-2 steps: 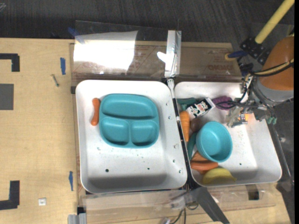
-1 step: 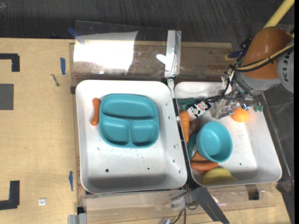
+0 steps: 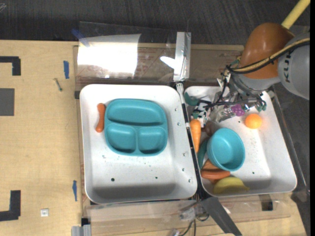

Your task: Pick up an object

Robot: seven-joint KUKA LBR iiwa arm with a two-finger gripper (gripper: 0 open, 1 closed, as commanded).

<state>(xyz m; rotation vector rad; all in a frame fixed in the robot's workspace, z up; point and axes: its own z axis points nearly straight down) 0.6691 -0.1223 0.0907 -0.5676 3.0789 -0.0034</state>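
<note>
Yellow fruit (image 3: 230, 184) lay nearest; claw (image 3: 231, 104), grip state unclear, hung by an orange ball (image 3: 253, 121), probably light, slippery, best pinched across its middle

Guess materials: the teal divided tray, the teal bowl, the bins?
Divided tray: likely moulded plastic, matte, with soft rounded compartment edges and little glare. Bowl: probably the same plastic, smooth and slightly glossier, with a faint sheen inside. Left bin and right bin: apparently thin formed white plastic, semi-gloss, speckled, with rolled rims.

Only a partial letter "K" shows on the grey arm (image 3: 298, 68)
</note>
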